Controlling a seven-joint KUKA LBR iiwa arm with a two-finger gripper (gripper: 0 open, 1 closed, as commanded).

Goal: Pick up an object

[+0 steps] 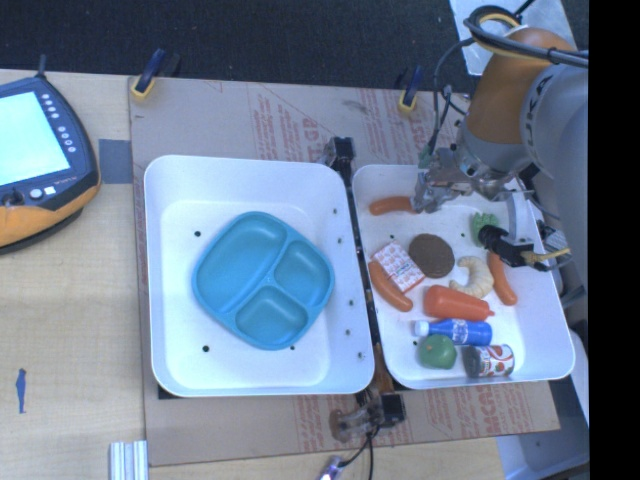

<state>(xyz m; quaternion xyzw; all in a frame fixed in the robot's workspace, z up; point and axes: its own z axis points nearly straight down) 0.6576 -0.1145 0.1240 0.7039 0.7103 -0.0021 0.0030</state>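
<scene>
My gripper (432, 196) hangs low over the far end of the right bin (560, 353), just right of a small orange sausage (390, 206). Toy food lies in that bin: a brown round patty (432, 255), a red-and-white packet (399, 264), an orange hot dog (390, 287), a red-orange carrot (457, 302), a pale banana-like piece (476, 276), a thin orange piece (502, 280), a green leafy item (485, 224), a blue-and-white bottle (455, 331), a green pepper (436, 352) and a red can (489, 361).
The left bin (165, 268) holds a blue sectioned plate (263, 280). An orange-rimmed tablet (35, 163) lies on the bench at far left. Clamps (148, 73) sit at the board's far edge. The arm's orange band (510, 83) rises above the right bin.
</scene>
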